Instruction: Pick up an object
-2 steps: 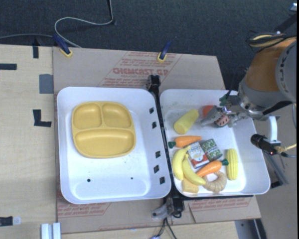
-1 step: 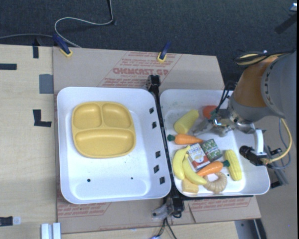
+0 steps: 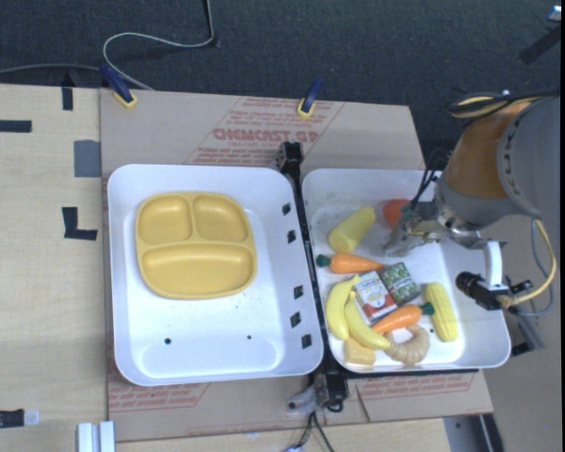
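Right bin (image 3: 471, 351): yellow cylinder (image 3: 351, 229), red-orange item (image 3: 395, 209) partly hidden, two carrots (image 3: 356, 264) (image 3: 396, 320), bananas (image 3: 344, 314), small cartons (image 3: 384, 288), corn cob (image 3: 441, 311), beige piece (image 3: 410, 348). Left bin (image 3: 132, 347): yellow divided plate (image 3: 196, 245). Jaws (image 3: 407, 236) low over the right bin's upper part, just beside the red-orange item; cannot tell their spread, nothing seen held. Both bins sit on cardboard (image 3: 169, 130) on the tabletop (image 3: 28, 252).

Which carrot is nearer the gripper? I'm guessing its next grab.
The upper carrot, lying just below-left of the gripper; the other carrot sits lower, past the box.
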You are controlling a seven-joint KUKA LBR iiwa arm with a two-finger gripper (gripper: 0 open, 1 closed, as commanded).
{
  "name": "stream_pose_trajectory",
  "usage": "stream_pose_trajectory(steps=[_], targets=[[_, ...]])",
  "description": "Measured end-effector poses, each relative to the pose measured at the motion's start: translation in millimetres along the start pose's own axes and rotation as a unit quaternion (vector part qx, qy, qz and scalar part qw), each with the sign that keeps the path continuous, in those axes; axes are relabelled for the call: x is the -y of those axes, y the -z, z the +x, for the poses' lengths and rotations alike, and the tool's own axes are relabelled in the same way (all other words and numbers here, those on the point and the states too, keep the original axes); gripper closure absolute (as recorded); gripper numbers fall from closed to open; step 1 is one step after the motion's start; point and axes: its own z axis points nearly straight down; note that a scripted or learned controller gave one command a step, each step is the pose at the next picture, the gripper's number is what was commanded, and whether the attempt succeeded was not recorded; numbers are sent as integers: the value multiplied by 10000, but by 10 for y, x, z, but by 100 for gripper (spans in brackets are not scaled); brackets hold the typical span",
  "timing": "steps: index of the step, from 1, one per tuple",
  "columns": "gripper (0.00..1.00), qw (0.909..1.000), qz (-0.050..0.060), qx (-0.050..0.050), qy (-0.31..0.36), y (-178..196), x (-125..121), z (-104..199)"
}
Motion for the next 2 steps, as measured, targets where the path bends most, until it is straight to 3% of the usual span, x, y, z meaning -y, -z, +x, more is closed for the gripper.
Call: stream_pose_trajectory(steps=[1,2], targets=[[0,10000,-1,0,-1,0,0,0],[0,10000,15,-6,1,-108,-41,236]])
